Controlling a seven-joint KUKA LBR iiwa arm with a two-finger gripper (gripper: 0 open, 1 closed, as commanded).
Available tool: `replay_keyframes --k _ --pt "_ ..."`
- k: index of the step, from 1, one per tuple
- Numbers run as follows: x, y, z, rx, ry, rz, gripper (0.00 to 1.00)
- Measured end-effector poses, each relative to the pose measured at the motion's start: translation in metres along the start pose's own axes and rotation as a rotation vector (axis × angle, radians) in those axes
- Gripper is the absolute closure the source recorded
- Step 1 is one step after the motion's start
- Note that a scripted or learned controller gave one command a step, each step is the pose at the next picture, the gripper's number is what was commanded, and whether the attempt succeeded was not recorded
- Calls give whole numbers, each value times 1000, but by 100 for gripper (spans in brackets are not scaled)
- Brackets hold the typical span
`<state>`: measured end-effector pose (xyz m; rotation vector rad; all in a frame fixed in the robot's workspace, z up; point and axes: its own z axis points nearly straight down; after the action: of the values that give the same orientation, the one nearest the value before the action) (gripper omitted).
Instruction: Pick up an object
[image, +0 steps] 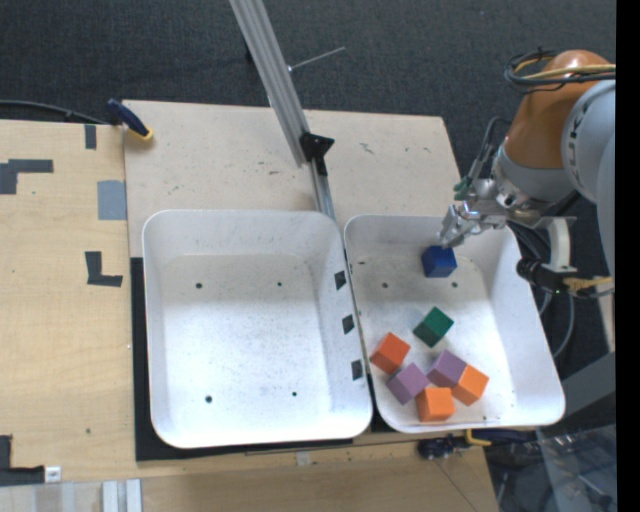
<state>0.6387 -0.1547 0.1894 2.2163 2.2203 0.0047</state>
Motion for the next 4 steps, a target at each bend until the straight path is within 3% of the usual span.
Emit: replay_keyframes --k 1,4 --pt "0 2 -54 0 0 0 100" --pt "161 -24 -44 7 3 -6 100"
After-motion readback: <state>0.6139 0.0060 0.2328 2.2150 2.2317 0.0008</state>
